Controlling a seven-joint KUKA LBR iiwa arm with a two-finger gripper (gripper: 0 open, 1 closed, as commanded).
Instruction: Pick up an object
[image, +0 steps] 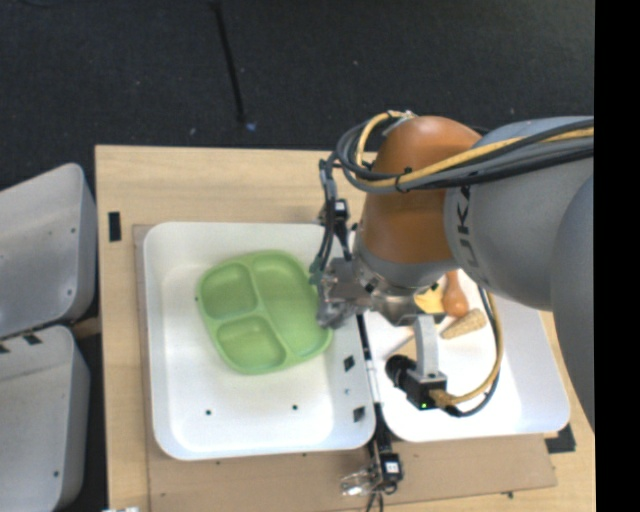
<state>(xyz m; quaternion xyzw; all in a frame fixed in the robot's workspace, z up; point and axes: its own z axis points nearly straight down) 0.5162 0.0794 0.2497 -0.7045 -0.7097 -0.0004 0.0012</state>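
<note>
The grey arm (520, 215) reaches in from the right; its orange-banded wrist (415, 190) points steeply down.

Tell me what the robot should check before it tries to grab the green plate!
1. Green plate lies flat in the left bin: ok.
2. Gripper is at the plate's right edge: ok.
3. Plate gripped already: cannot tell, the arm's orange band hides the view.
4. Plate's left side has free room: ok.
5. Small tan things in the right bin lie apart from the plate: ok.
</note>
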